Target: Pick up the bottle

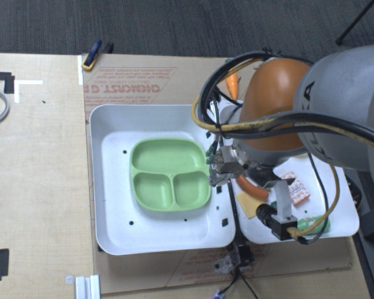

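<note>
One green divided plate [171, 174] in the left bin [106, 185]; tool [219, 167] near its right rim, grip state indiscernible.

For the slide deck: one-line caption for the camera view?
Arm reaches over right bin; green divided plate sits in left bin.

The bottle cannot be told for sure, but it may be the small green object [321, 223] lying close to the right bin's [346, 205] lower edge in the view, mostly hidden, so its pose stays unclear.
</note>
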You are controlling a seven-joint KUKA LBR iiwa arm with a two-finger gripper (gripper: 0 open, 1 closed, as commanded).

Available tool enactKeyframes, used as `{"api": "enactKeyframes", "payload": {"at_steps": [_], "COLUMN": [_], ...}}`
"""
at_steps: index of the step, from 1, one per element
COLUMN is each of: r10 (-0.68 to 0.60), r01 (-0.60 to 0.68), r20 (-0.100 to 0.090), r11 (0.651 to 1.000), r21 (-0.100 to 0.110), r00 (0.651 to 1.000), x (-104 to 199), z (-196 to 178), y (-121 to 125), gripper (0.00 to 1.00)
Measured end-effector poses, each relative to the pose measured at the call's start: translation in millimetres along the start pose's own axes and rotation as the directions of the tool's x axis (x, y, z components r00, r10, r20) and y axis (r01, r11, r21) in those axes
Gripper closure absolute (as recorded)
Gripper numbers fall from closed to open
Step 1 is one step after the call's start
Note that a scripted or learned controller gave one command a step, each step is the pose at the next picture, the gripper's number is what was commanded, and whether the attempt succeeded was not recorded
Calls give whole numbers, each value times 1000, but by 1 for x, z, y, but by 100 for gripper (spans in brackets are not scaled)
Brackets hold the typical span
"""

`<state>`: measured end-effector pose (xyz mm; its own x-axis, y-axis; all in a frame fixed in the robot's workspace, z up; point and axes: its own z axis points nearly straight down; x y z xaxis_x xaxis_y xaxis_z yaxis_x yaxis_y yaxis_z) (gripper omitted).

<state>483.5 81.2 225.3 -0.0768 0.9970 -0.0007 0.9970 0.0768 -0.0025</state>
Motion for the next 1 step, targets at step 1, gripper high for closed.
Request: {"api": "enactKeyframes", "payload": {"at_steps": [1], "r10": [-175], "r01": [175], "r20": [1], "r11": [985], "r21": [-1], "r00": [985], "x": [84], "z": [-1], "y": [0], "gripper": [100]}}
